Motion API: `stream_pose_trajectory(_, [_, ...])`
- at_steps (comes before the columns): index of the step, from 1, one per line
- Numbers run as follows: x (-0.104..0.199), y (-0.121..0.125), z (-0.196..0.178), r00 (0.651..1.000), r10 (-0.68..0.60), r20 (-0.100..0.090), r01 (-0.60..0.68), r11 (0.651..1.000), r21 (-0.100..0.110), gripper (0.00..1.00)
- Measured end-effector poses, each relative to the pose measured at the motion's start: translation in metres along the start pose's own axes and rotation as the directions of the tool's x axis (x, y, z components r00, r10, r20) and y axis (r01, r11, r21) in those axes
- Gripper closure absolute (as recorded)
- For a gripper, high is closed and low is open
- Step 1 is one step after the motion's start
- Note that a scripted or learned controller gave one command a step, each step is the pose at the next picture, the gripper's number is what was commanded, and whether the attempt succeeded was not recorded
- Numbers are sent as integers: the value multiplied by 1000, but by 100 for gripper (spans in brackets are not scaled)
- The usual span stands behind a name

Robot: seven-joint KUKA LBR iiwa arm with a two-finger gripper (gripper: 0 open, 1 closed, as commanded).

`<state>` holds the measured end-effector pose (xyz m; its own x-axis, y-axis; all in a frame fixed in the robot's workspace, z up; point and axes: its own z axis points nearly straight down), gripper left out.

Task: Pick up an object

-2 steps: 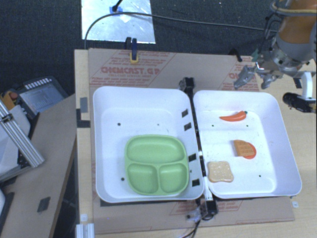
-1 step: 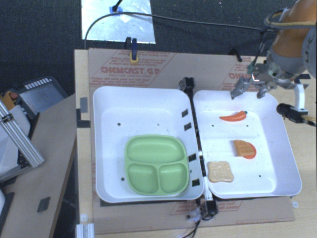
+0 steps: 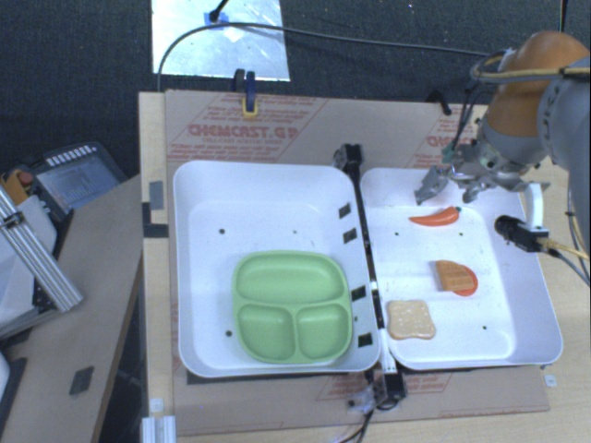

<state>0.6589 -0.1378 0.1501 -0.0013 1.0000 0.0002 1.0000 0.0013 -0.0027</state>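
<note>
So the counter (image 3: 111,247) is a light tan surface with a printed brown cardboard sheet (image 3: 277,123) on it, and two shallow white plastic bins, left (image 3: 199,201) and right (image 3: 526,317), sit side by side, touching, on that cardboard.

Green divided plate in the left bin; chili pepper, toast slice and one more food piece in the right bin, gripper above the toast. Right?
Not quite. The camera view shows the gripper above the orange chili pepper at the far end of the right bin, not above the toast slice. The rest stands: green divided plate in the left bin, three food pieces in the right.
</note>
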Motion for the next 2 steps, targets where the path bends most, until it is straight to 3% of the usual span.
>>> stream_pose_trajectory(1, [7,3,54,1000,-4,3,4,1000,-12,0])
stream_pose_trajectory(2, [8,5,41,1000,-6,2,6,1000,-17,100])
